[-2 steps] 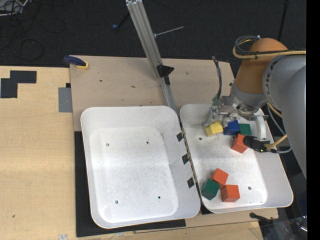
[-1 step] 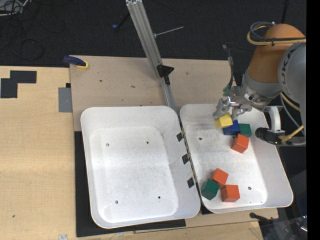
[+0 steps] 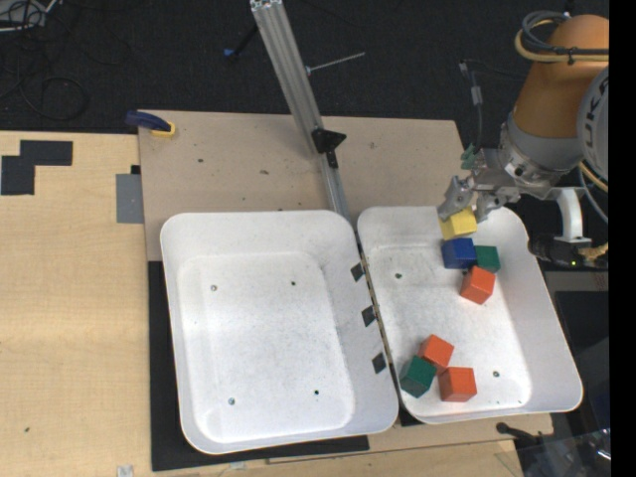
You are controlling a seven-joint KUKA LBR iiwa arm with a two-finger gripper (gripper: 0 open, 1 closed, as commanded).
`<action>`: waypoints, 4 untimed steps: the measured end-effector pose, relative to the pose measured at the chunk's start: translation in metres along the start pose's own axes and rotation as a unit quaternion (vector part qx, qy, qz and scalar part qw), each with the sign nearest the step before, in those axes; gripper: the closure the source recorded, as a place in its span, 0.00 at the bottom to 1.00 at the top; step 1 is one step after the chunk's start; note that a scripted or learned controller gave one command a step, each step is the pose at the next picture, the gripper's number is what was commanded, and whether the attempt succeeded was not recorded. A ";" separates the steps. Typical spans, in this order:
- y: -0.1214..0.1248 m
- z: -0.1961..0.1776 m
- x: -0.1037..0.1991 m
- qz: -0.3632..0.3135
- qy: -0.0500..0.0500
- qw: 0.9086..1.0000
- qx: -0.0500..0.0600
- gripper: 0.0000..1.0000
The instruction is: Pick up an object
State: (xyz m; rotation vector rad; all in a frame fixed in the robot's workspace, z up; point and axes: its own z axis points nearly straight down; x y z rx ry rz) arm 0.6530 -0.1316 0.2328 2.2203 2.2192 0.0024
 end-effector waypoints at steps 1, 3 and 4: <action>-0.001 0.029 0.001 0.000 0.000 1.000 0.005 1.00; -0.042 0.033 0.095 -0.002 0.002 1.000 0.004 1.00; -0.055 0.033 0.134 0.003 -0.011 1.000 -0.002 1.00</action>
